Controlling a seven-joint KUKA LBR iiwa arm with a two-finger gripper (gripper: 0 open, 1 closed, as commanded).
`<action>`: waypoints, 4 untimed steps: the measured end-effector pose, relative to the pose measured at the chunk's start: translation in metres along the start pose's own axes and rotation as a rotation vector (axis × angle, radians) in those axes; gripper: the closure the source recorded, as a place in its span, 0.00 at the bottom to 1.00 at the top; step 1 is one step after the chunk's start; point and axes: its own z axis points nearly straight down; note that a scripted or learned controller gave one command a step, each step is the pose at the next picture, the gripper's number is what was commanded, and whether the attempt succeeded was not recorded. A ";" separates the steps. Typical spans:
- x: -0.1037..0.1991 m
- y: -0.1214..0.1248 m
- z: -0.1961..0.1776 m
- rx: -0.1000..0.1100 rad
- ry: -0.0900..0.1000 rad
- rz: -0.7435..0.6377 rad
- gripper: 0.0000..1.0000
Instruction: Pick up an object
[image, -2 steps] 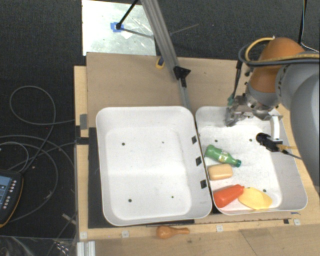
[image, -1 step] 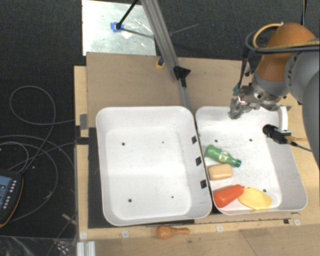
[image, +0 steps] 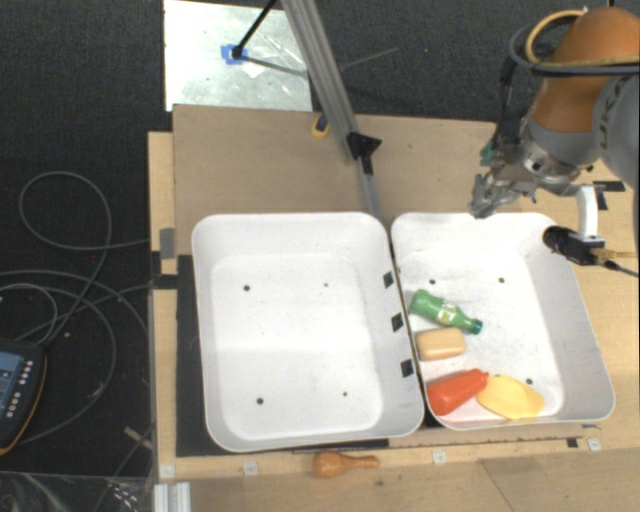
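A robot gripper (image: 487, 203) hovers over the far edge of the right bin (image: 560, 300), and whether it is spread or clenched cannot be told. This looks like the approach step (nothing is lifted yet). A green bottle (image: 444, 312) lies near the bin's left edge, long axis slanting, cap toward the near right corner; the next move calls for descending over it.

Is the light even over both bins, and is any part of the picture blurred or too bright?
Camera view: the left bin has a brighter band across its middle, with soft shade toward its front; the right bin looks evenly lit; the pale sheet at the top is nearly washed out; the gripper looks soft, so its detail is hard to read; the bottle looks fairly sharp.
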 end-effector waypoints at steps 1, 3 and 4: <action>0.000 0.002 -0.038 0.003 0.000 0.001 1.00; 0.107 -0.021 -0.037 0.009 0.004 -0.004 1.00; 0.153 -0.021 -0.021 0.010 0.003 -0.003 1.00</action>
